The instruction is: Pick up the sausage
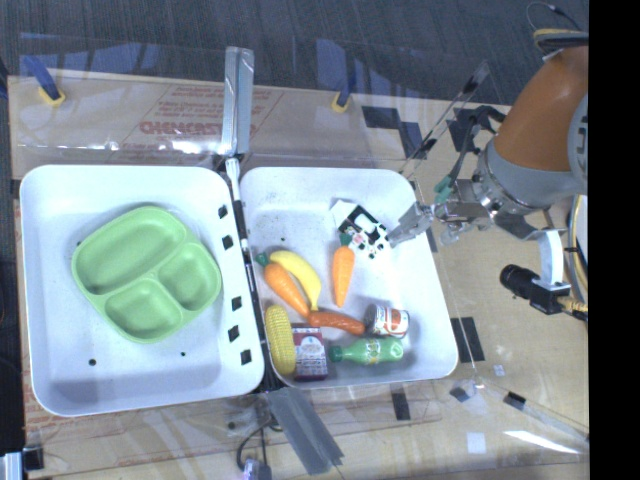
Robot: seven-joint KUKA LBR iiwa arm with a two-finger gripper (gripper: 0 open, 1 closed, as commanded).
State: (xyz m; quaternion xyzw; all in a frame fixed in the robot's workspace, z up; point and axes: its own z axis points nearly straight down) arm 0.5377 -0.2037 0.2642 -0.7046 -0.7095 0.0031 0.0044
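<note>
A grey-and-orange robot arm is reaching in from the right over the right bin [425, 193], its gripper [360, 234] hovering near the bin's upper middle, above the top of an upright carrot [342, 273]. Whether the claw is apart or together cannot be told from this angle.

The sausage [336, 320] is lying well below the gripper, in the crowded lower part of the same bin. Its long axis is running nearly left to right across the bin, dipping slightly toward the right. Its right end is pointing at a small can [388, 320] and looks to be touching it. Its left end is sitting just beside the tip of a second carrot [284, 288] and an ear of corn [279, 334].

The crowding is posing the main risk. A green bottle [368, 351] and a red packet [310, 354] are lying just below the sausage, and a banana [301, 274] is resting just above. A descent slightly off target is likely to land the claw on a neighbour, or to close on the carrot, which is similar in colour and shape. A grasp taken along the length and not across it is likely to slip off the rounded, smooth-looking skin.
</note>
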